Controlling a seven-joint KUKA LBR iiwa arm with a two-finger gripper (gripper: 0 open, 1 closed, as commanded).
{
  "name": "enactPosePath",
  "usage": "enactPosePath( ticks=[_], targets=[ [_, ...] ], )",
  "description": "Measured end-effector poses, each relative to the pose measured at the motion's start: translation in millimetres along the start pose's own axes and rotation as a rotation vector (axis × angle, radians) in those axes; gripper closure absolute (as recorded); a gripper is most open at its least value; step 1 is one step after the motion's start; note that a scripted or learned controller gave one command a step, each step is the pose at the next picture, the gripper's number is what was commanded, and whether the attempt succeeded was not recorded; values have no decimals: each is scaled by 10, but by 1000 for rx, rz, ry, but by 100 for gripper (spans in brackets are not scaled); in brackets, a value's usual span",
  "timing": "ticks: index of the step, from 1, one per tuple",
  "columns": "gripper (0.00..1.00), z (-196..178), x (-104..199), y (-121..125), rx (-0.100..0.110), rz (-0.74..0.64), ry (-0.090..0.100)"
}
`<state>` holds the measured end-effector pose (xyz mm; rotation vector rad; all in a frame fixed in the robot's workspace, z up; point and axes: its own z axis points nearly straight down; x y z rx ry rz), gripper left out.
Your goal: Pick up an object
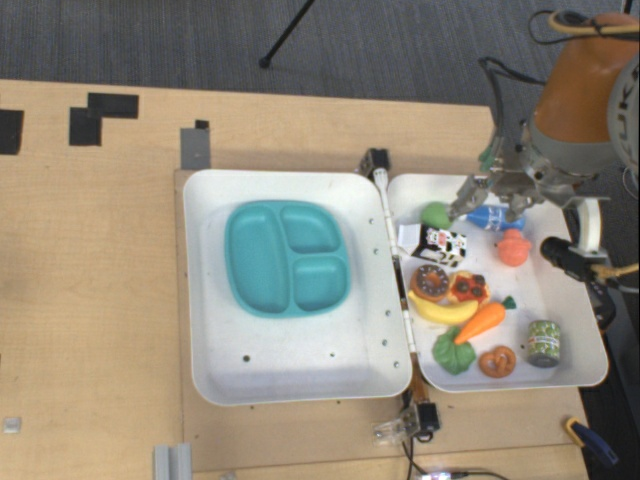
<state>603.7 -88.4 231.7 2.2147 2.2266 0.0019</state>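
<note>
Your end effector [492, 200] hangs over the right bin [585, 363], its fingers spread apart around a blue bottle [494, 217] lying near the bin's far wall, beside a green ball [435, 214]. A teal divided tray [287, 257] sits in the left bin [215, 368].

At the left of the frame you see a white bin [210, 368] holding a teal divided plate [287, 257]. In the white bin [585, 363] at the right you have a green ball [435, 215], a blue bottle [492, 217], a salmon-pink ball [513, 249], a black-and-white patched cow toy [443, 243], a yellow banana [443, 311] and an orange carrot [480, 322] with a green top. Lower right you find a green leafy piece [452, 354], a brown pastry-like piece [497, 361] and a can with a green label [543, 341], while the arm [585, 88] at the upper right is orange over grey.
</note>
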Motion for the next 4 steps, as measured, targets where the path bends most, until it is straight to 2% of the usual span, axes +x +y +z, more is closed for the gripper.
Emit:
enactPosePath(
  ticks=[1,2,3,4],
  targets=[
    [0,1337,28,-334,-7,-2,-1],
    [0,1458,-205,452,35,-218,10],
    [100,1358,-193,450,39,-220,12],
    [100,461,239,662,-5,-551,-2]
  ],
)
